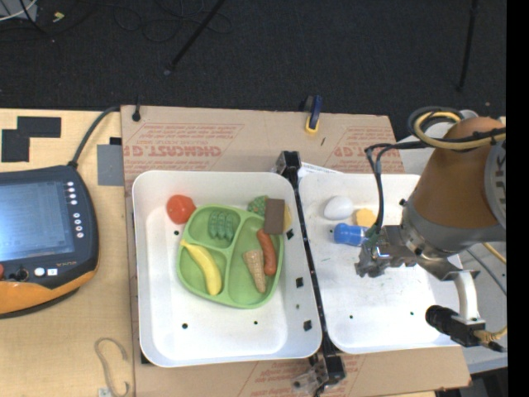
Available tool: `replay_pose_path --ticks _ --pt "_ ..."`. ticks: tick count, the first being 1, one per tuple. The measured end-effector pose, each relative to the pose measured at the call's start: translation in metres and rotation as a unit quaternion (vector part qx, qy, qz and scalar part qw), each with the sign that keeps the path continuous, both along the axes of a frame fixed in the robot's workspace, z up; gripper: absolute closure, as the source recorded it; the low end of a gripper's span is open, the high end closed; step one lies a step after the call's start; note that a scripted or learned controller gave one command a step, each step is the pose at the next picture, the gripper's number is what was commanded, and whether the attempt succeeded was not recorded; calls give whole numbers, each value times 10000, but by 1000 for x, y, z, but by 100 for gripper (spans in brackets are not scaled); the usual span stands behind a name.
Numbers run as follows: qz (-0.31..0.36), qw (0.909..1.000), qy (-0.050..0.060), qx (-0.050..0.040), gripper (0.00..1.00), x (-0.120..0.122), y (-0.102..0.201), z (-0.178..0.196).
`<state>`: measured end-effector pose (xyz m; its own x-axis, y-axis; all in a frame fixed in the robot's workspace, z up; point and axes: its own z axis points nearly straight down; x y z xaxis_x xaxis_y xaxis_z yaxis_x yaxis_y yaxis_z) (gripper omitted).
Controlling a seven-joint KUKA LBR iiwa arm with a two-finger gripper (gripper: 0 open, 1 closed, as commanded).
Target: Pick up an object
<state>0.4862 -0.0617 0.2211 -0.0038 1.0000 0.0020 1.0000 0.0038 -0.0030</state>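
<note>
Gripper (374, 260) sits low over the right bin (397, 321), near its middle, with the arm (455, 197) coming in from the right. Three small things lie just up and left of it in that bin — a blue piece (348, 235) nearest, close beside the gripper though whether they touch is not clear, a yellow piece (364, 217) just behind it, and a white egg-like piece (337, 208) to the left of the yellow one. Nothing can be seen held by the gripper, and how it stands is too dark and small to tell.

Left bin (165, 321) holds a green tray (240, 292) with a banana (203, 268), a carrot (255, 270), a sausage (267, 251) and green pods (221, 224) in its compartments. A brown block (274, 214) leans at the tray's upper right edge, and a red tomato (180, 208) lies beside the tray's upper left — well apart from the gripper.
</note>
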Motion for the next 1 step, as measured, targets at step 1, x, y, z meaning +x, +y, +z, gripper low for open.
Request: replay_pose_path --ticks 1 --pt "-7 10000 0 -4 100 14 41 0"
